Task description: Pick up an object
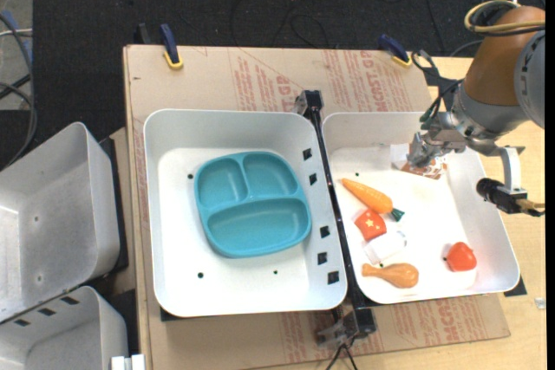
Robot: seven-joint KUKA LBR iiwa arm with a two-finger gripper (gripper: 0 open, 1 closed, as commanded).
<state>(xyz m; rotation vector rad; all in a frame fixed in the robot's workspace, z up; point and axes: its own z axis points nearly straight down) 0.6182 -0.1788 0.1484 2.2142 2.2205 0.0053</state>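
Observation:
The right bin (486, 212) holds an orange carrot (368, 195), a small red piece with a yellow mark (371, 224), a white block (384, 248), a tan drumstick-shaped toy (393, 274) and a red tomato-like toy (460, 256). My gripper (426, 153) is low at the bin's far edge, right over a small flat reddish-white item (428, 170). The carrot lies to the gripper's lower left, apart from it. The finger gap is too small to read.
A teal divided plate (252, 203) lies in the left bin (173, 152). A black divider (325, 204) runs between the bins. Blue-and-yellow clamps (171, 47) grip the board's far edge. More white tubs (48, 212) stand off the bench at left.

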